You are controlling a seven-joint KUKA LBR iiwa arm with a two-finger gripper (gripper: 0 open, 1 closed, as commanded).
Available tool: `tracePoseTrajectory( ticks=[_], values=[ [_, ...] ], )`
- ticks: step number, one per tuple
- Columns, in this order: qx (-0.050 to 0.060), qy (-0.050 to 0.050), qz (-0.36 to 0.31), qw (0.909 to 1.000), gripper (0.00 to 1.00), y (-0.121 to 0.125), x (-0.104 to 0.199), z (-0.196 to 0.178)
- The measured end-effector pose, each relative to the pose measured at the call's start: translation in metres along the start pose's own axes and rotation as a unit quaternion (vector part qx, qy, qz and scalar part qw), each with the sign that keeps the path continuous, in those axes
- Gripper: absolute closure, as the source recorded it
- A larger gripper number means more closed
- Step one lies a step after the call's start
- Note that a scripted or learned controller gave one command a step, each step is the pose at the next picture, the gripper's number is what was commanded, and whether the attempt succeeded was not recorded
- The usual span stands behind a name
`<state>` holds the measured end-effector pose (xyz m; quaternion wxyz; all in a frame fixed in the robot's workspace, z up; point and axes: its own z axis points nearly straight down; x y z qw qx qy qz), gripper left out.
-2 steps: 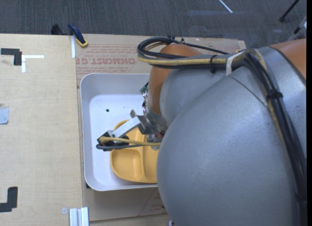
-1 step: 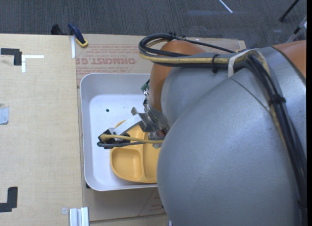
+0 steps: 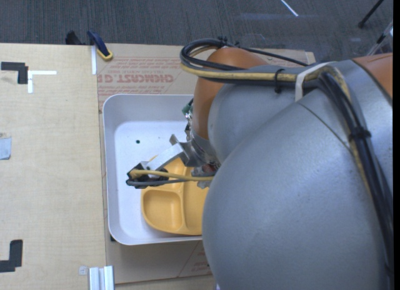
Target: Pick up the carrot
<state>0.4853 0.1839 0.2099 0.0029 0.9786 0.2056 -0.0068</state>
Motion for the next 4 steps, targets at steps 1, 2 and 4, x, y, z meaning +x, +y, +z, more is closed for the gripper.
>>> tracePoseTrajectory(
  ticks=[1,2,4],
  values=[
    [0.000,-0.001,-0.002,1.0000,1.00,0.001,0.001,-0.008],
    [-0.001,-0.003,-0.004,1.0000,1.00,0.003,0.001,-0.016],
    [0.002,0.006,0.105,0.9945,1.00,0.018,-0.016,0.013]
  ],
)
